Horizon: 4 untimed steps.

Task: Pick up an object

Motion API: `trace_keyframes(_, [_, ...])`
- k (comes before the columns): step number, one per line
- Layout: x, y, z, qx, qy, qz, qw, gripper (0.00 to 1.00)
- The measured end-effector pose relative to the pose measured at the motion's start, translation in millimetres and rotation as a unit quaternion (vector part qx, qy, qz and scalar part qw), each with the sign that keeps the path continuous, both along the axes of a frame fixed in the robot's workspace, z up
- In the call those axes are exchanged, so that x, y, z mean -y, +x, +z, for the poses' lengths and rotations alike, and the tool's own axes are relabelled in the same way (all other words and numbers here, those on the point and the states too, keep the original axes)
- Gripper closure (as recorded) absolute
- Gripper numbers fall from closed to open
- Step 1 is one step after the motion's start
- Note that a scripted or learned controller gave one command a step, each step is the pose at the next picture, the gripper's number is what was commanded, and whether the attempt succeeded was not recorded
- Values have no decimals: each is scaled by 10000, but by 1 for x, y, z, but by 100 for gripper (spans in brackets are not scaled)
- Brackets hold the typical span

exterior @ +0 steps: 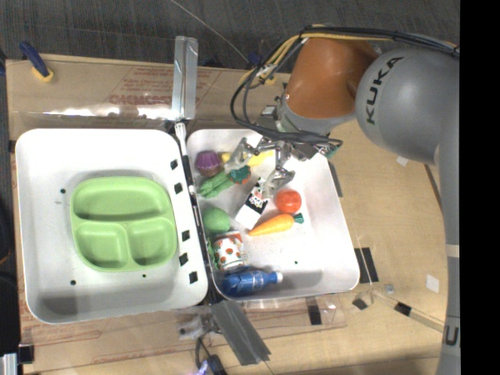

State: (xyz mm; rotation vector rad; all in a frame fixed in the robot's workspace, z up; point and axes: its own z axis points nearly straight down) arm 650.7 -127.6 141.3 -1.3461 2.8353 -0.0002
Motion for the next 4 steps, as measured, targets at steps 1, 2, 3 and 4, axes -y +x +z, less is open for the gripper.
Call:
trace_keyframes(1, [-2, -50, -30, 189, -47, 13, 9998, 0])
trace_keyframes(2, [32, -101, -47, 6, -6, -548, 9985, 0])
trace_keyframes(3, [31, -101, -47, 7, -4, -543, 9985, 0])
trace_keyframes(4, [51, -111, -47, 8, -1, -640, 9980, 0])
